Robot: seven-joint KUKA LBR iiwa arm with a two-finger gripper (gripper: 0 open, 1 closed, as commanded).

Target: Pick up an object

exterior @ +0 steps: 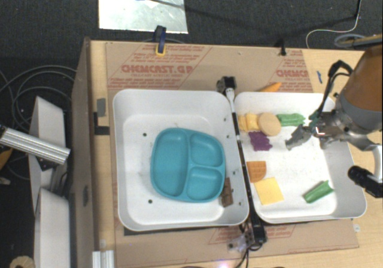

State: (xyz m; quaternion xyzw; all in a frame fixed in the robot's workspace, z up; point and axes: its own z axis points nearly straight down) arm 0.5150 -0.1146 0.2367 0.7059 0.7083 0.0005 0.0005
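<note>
At your far left, the left bin (128,141) holds a teal divided plate (188,165), lying flat near its middle, three compartments showing. A small brown piece (227,192) sits by that bin's right wall, just beside the plate's lower right edge. Cross the divider and you reach the right bin (344,198), where the loose items lie. Along its left side, top to bottom: a yellow block (248,122) touching a tan round piece (269,124), a purple piece (259,140) just below them, then an orange-brown waffle-like piece (256,170) and a yellow square slab (268,191) touching its lower edge. A green oblong piece (290,119) lies just right of the tan round one, near the bin's upper wall. A second green piece (317,191) lies tilted toward the lower right, well apart from the others. The gripper (294,140) hangs over the middle of the right bin, between the two green pieces, pointing left; nothing shows between its fingers, and you cannot tell how wide they stand. An orange carrot-like piece (271,87) rests outside on the cardboard above the bin.
</note>
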